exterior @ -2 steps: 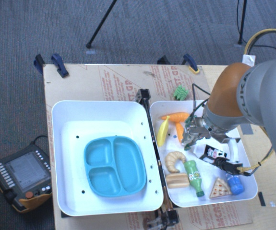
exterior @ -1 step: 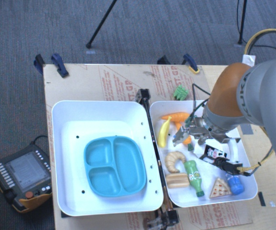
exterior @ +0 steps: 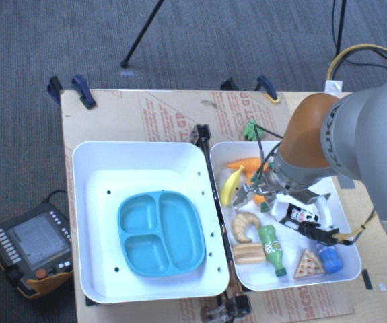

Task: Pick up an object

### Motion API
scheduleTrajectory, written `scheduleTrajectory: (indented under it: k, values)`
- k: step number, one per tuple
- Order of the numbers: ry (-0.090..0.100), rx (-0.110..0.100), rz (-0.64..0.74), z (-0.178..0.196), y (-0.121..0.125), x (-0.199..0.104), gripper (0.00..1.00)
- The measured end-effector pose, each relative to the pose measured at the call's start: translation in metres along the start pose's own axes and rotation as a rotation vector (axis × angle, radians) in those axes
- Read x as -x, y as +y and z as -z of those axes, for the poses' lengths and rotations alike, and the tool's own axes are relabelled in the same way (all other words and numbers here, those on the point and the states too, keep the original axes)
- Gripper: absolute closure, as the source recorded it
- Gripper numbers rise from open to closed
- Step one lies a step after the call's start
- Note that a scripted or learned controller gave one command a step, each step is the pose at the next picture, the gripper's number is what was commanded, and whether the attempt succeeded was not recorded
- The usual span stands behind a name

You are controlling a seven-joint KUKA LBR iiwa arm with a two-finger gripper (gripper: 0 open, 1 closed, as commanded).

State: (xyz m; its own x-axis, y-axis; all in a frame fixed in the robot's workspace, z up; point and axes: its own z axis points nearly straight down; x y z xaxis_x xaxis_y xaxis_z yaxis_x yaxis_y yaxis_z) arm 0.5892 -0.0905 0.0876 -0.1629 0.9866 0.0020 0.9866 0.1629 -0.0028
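Note:
My gripper (exterior: 252, 195) hangs low over the upper middle of the right bin (exterior: 350, 247), under the grey wrist with its orange band. Just to its left lies a yellow banana (exterior: 229, 184), and an orange carrot (exterior: 245, 163) lies just above it. A tan croissant (exterior: 244, 225) sits right below the gripper. Further toward the front are a green bottle (exterior: 272, 248), a tan bread block (exterior: 248, 253), a pizza slice (exterior: 307, 265) and a small blue object (exterior: 330, 260). Nothing can be seen held in the gripper.
The left bin (exterior: 95, 180) holds a blue divided plate (exterior: 161, 233). A small green item (exterior: 250, 130) sits at the right bin's far rim. Blue clamps (exterior: 82, 89) grip the bench's far edge. A handheld controller (exterior: 31, 246) lies on the floor at left.

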Motion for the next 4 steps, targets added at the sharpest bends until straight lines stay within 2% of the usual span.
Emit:
scheduleTrajectory:
  k: [1,2,3,4]
  values:
    - [0.001,0.000,-0.004,0.010,0.000,0.001,1.00]
    - [0.001,-0.001,-0.005,0.010,0.000,0.001,0.00]
    - [-0.002,0.003,0.301,0.000,0.016,-0.004,0.00]
    - [-0.002,0.003,0.299,0.000,0.016,-0.004,0.00]
